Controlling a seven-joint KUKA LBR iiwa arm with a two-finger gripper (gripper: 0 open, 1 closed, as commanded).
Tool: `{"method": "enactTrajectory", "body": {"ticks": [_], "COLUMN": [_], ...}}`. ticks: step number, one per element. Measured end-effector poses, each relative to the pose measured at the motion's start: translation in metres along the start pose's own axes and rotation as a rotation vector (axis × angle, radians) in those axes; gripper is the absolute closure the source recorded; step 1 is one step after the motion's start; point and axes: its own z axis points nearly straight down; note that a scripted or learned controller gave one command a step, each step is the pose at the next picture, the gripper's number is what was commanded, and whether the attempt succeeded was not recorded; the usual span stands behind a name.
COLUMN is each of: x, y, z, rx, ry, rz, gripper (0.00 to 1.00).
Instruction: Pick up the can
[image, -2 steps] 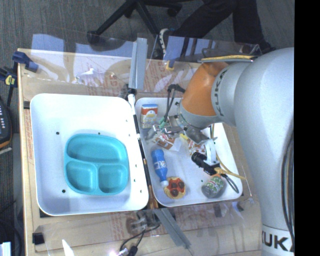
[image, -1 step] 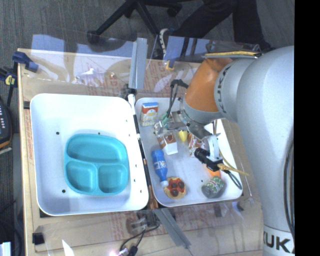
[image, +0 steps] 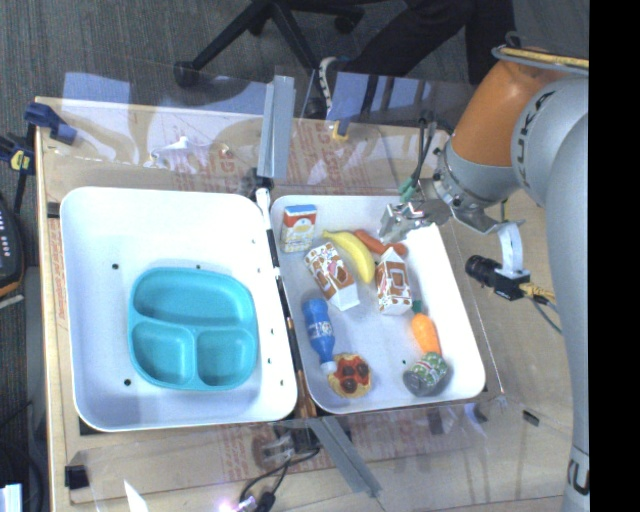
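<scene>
End effector (image: 402, 217), finger state indiscernible, hovers at right bin's (image: 462, 300) far edge; can (image: 427, 374) lies at near corner.

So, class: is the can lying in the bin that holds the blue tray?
No: the can lies in the right bin, while the blue tray sits in the left bin.

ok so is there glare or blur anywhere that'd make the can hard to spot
Camera view: lighting is even and soft, the white right bin bright but not blown out. The can at its near right corner is small and slightly soft, its label unreadable. Faint reflections sit on the clear sheet behind the bins. The end effector looks a little blurred.
</scene>
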Motion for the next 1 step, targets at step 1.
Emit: {"method": "enactTrajectory", "body": {"ticks": [1], "x": [0.0004], "y": [0.0], "z": [0.0004], "rx": [0.001], "ry": [0.001], "rz": [0.0], "gripper": [0.0]}}
